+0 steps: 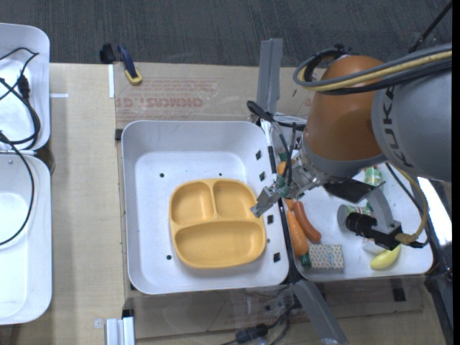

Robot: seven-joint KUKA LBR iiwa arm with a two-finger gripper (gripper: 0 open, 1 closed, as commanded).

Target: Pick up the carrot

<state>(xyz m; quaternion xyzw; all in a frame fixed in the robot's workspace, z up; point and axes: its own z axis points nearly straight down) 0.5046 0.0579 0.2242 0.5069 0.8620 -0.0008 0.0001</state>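
Observation:
The carrot is a long orange piece lying lengthwise along the left wall of the right bin. A reddish sausage-like piece lies against its right side. My gripper hangs low over the wall between the two bins, just above and left of the carrot's far end. Nothing is seen held in it. The arm's orange band and grey wrist cover much of the right bin's far half.
The left bin holds a yellow divided plate. In the right bin, a speckled sponge-like block lies near the front, a yellow banana at the front right, and a green-and-white item beside the wrist.

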